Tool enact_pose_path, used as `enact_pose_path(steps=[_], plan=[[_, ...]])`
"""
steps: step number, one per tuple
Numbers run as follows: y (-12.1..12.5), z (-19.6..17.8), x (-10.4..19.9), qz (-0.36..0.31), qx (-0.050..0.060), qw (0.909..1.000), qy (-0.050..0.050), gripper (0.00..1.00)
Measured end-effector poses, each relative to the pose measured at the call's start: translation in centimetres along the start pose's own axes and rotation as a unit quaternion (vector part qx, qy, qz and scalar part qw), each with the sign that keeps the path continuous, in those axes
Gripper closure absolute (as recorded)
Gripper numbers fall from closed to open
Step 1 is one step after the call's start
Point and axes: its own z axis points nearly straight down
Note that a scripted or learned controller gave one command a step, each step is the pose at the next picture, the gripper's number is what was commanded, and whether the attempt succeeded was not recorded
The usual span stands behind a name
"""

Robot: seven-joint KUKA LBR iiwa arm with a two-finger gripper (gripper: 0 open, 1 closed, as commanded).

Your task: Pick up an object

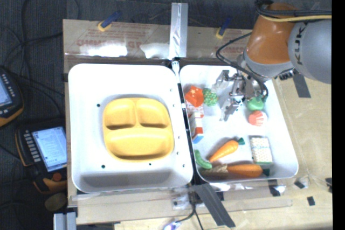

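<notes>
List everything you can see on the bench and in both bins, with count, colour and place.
Divided tray: 1, yellow, left bin.
Carrots: 2, orange, front of right bin.
Strawberry: 1, red-orange, right bin's left side.
Tomato: 1, red, right side.
Box: 1, pale, beside carrots.
Carton: 1, red and white, along the divider.
Clamps: 2, blue-yellow, back edge.
Arm: grey, orange band.
Gripper: over right bin.

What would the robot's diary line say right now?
hand: above right bin | holding: nothing seen | nearest: tomato | yellow tray: left bin
</notes>
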Motion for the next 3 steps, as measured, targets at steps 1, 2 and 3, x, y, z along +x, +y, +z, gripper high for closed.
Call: enact_pose_path(steps=[1,2,3], plan=[[-3.4,3.7,6.4,0.028,0.000,0.9996,-0.002,0.00],[-10.0,3.9,-1.1,-0.101,0.000,0.9949,-0.003,0.00],[-6.6,3.7,3.2,-0.119,-0.001,0.9929,-0.003,0.00]])
